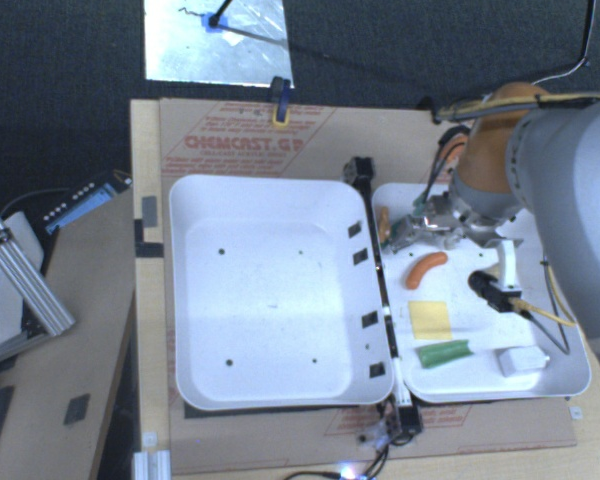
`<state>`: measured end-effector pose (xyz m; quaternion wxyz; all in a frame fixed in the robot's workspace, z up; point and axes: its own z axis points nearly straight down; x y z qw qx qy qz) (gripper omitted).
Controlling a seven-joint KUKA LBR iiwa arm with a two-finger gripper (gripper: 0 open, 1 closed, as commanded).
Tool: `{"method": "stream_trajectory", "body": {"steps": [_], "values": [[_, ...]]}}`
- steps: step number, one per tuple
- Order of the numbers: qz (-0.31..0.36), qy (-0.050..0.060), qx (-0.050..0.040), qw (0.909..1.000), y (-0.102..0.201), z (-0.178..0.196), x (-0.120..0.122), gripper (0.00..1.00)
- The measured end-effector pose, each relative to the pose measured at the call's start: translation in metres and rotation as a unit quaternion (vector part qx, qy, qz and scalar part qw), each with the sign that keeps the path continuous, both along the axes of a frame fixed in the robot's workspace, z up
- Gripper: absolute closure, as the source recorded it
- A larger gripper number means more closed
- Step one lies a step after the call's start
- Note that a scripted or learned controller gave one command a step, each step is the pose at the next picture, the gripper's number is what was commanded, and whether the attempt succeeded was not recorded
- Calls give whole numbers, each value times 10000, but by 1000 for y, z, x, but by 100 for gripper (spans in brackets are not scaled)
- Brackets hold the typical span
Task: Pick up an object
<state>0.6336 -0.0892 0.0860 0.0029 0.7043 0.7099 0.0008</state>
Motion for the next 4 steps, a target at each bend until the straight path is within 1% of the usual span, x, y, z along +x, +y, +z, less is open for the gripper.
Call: {"method": "stream_trajectory", "body": {"steps": [1, 2, 3, 4], "values": [[-43, 32, 10, 10000, -17, -2, -34, 0], [-15, 7, 10, 10000, -16, 10, -31, 100], [-22, 12, 30, 10000, 27, 103, -140, 100], [21, 9, 36, 10000, 114, 127, -113, 100]]}}
